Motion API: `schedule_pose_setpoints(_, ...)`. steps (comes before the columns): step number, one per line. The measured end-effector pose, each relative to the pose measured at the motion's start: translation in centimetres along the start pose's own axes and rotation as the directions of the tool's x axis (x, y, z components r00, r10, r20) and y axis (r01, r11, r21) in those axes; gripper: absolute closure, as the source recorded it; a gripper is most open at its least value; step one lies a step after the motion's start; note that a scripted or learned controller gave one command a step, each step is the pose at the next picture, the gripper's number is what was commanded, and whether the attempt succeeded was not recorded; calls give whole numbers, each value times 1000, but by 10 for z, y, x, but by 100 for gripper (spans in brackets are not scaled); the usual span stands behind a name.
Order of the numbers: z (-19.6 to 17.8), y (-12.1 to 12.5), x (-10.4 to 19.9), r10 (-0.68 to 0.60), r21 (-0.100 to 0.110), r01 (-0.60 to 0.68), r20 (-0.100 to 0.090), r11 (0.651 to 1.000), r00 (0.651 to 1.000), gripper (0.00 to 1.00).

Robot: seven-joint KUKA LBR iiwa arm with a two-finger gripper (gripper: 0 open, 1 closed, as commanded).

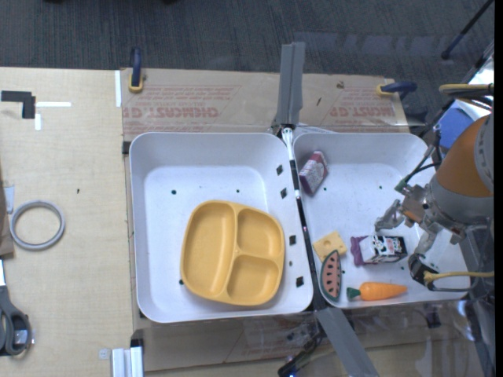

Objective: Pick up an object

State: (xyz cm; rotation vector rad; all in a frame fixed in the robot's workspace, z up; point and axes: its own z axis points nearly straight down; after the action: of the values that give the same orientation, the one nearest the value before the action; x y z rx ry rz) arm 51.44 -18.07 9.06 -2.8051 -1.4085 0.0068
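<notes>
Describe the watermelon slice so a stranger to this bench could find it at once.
Look at the right bin of the two white ones, then at its near left corner beside the divider. There the watermelon slice lies, just below the cheese wedge and left of the carrot. Its red flesh with dark seeds and green rind sets it apart from the yellow cheese and the orange carrot.

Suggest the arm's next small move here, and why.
Probably lower the pincer slightly onto the small purple-and-white carton: the pincer hangs just above it in the right bin, holding nothing, while the carrot lies nearer the rim.
</notes>
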Motion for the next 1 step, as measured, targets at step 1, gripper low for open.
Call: schedule_pose_setpoints(1, -2, -36, 9, 544, 1, -544, 2, 839, 839, 0)
